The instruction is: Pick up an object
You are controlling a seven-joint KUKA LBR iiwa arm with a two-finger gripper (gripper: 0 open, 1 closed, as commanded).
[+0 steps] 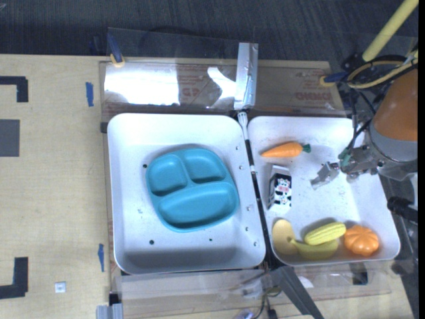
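The right bin (372, 198) holds an orange carrot (284, 150) near its back left, a small black-and-white carton (281, 189) by its left wall, and along the front a yellow banana (287, 236), a yellow corn cob (324, 232) and an orange pumpkin (362, 240). My gripper (325, 174) hangs over the middle of this bin, right of the carton and below the carrot, reaching in from the right. Nothing shows between its fingers.
The left bin (126, 198) carries a blue divided plate (191, 187). A clear plastic panel (176, 78) and a metal bracket (246, 75) stand behind the bins. Cables (365, 72) and the arm's orange band (402, 108) crowd the right bin's back right corner.
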